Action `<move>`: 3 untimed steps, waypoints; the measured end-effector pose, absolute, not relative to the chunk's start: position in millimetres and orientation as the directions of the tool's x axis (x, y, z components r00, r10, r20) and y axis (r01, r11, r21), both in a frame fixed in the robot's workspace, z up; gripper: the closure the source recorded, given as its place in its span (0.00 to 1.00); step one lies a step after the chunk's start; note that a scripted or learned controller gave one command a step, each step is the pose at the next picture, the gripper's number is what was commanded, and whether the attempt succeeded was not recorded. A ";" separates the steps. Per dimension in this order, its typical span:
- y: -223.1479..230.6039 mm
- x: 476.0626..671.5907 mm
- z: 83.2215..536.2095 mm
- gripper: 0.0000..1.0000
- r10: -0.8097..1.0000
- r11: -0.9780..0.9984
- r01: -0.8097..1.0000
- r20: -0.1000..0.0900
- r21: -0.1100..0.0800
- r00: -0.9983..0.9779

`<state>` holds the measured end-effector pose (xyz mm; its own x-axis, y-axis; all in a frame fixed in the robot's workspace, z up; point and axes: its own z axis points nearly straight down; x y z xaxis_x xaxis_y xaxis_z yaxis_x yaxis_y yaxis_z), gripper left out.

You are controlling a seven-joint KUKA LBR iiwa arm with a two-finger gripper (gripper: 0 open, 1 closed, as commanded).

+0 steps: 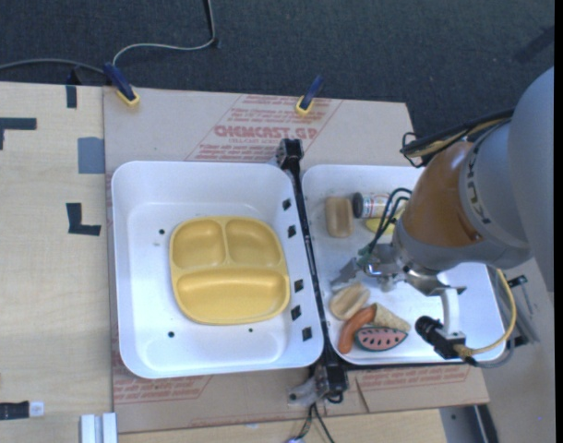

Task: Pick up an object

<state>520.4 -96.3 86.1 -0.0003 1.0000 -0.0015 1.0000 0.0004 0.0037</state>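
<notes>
Two-finger metal gripper (360, 268) hovers at 12 o'clock of tan bread-shaped toy (348, 300); finger state indeterminate; nothing lifted yet.

Left bin (134, 275): held a yellow divided plate (230, 270), lying flat near the middle.
Right bin (485, 326): held a tan block (338, 216), a bottle (372, 205), a bread piece (349, 300), a sausage (353, 328) and a watermelon slice (381, 338).
Arm (466, 201): reached in from the right over the right bin.
Gripper (366, 268): sat low, just above the bread piece.
</notes>
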 end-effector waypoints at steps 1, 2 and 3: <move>-97.0 520.8 95.7 1.00 1.000 0.000 1.000 -0.003 0.005 0.000; -97.0 520.7 95.7 0.00 1.000 0.000 1.000 -0.003 0.005 0.000; -100.0 615.4 86.1 0.00 1.000 0.002 1.000 -0.002 0.005 -0.002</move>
<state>615.4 -100.0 86.1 -0.0019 1.0000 -0.0019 1.0000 0.0019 0.0047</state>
